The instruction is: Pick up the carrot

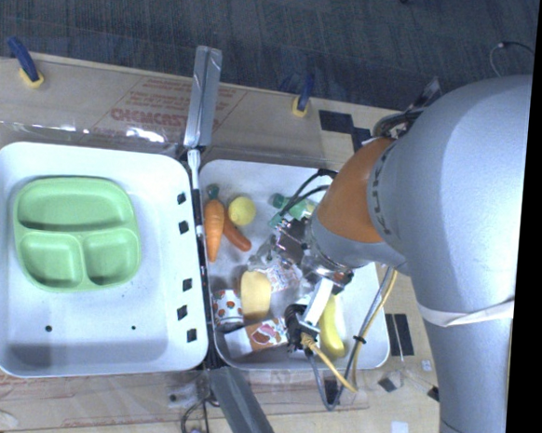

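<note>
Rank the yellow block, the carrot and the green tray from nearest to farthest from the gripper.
1. Yellow block: right bin, just below and left of the gripper in the camera view.
2. Carrot: right bin, against its left wall.
3. Green tray: in the left bin, far left.

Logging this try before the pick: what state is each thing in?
Carrot: lying by the right bin's left wall, apart from the gripper.
Lemon: resting beside the carrot.
Banana: lying partly under the arm.
Green plate: flat, right way up, in the left bin.
Gripper: low over the right bin's middle.
</note>
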